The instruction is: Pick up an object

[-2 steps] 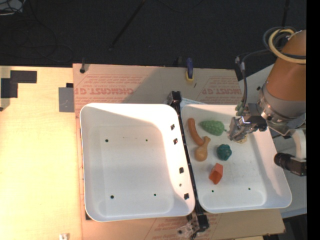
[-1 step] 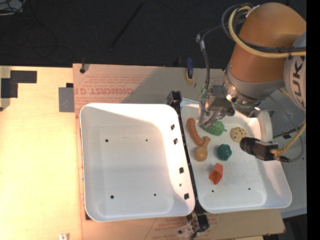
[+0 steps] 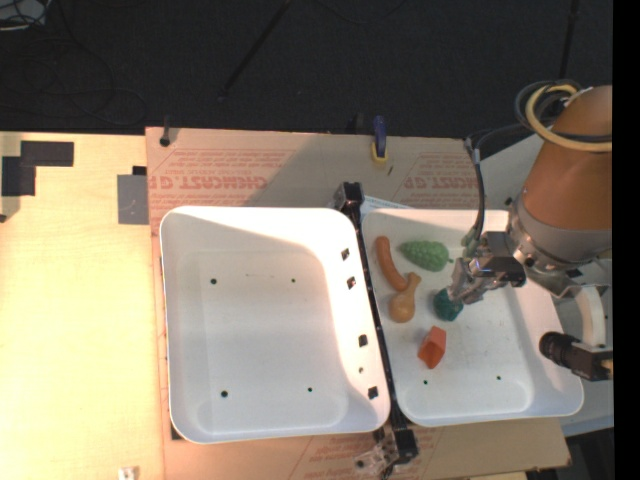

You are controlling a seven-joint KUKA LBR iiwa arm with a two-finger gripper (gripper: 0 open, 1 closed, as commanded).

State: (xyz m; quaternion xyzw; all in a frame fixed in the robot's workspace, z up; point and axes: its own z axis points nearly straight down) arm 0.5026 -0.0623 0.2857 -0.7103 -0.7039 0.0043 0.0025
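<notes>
Reaching in from the right edge of the frame, the arm [image 3: 565, 183] shows us its broad orange band above the wrist and the grey collar beneath it, with the wrist bent so that the gripper [image 3: 462, 293] points leftward and down into the right bin [image 3: 520, 393]. We see the metal tip of the gripper low over the bin floor, right at a small dark teal object [image 3: 447, 306], which lies at the middle of the right bin; the tip overlaps the upper right of that object, but we cannot tell whether the two touch, nor whether the object sits between the fingers, and we cannot tell whether the gripper is closed or released. Left of the teal object we find an orange sausage-shaped piece [image 3: 386, 259] lying slantwise near the bin's left wall, and just below it a tan, pear-shaped piece [image 3: 403, 302]. A green bumpy object [image 3: 425, 255] rests in the upper part of the bin, above and left of the gripper. A small red block [image 3: 432, 347] lies below the teal object, apart from it. The left bin [image 3: 190, 368] sits side by side with the right one, both on a brown cardboard sheet [image 3: 260, 173].
</notes>
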